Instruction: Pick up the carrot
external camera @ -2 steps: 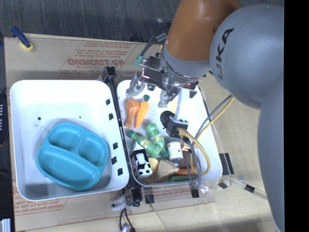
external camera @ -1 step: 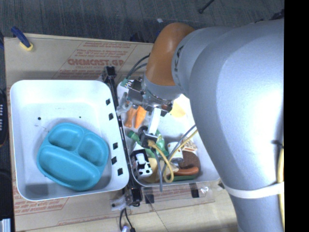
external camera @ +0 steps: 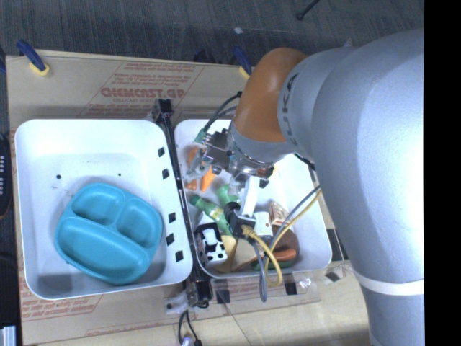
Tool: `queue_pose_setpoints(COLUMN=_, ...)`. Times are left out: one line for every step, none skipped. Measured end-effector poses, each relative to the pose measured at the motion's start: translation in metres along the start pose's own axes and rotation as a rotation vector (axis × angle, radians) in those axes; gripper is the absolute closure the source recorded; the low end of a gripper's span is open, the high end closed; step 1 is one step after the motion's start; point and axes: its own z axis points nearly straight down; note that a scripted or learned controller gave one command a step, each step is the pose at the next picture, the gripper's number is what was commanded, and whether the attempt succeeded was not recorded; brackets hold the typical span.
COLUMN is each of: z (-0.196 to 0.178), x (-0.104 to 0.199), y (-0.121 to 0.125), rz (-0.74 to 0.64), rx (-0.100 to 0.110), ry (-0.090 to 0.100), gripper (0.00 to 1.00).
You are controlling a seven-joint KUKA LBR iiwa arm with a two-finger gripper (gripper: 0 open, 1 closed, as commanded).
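Observation:
The carrot (external camera: 204,178) shows as a small orange piece near the back left of the right bin (external camera: 311,215), with another bit of orange just behind it. My gripper (external camera: 211,150) is low in that bin, right over the orange pieces and partly covering them. The wrist and the big grey arm hide much of the bin's back and right side. I cannot see anything held.
A blue divided plate (external camera: 108,231) lies in the left bin (external camera: 43,150). The right bin also holds green items (external camera: 213,206), a black and white block (external camera: 209,242), a pale piece and a brown thing (external camera: 287,254) near its front wall.

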Motion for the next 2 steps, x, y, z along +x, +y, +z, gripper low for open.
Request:
queue_pose_setpoints(z=-0.001, x=-0.010, y=0.033, rz=0.155, rx=-0.004, ry=0.000, gripper=0.00)
queue_pose_setpoints(z=0.101, x=-0.046, y=0.076, rz=0.216, rx=0.000, ry=-0.001, gripper=0.00)
